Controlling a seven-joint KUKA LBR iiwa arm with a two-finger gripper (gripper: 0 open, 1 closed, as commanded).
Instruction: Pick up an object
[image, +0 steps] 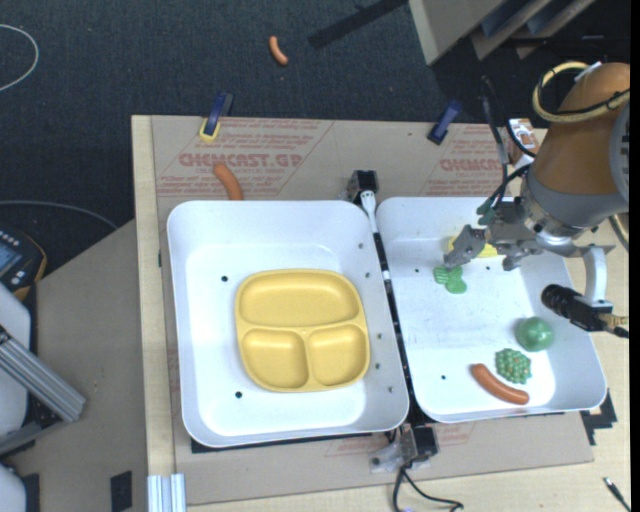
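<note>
The gripper (478, 245) hangs low over the far part of the right bin (440, 385), reaching in from the right; the grey arm (575, 190) with its orange band (590, 95) leans over the bin's right rim, wrist bent down and towards the left. Whether the gripper is spread or pressed together cannot be told from here, and nothing can be seen pinched in it. Something yellow (488, 250) shows just beside the gripper, too hidden to name. A small green piece (450, 278) lies on the bin floor just below the gripper's tip, near it; contact cannot be judged. Nearer the front of the same bin lie a green ball (535, 333), a green bunch (513, 366) and an orange sausage (498, 383), the bunch touching the sausage, the ball just beside the bunch. All three are well apart from the gripper. The left bin (200, 300) holds a yellow tray (300, 328) with three compartments. Another sausage (228, 181) lies on the board behind the left bin, and a third (278, 50) on the dark floor beyond.
</note>
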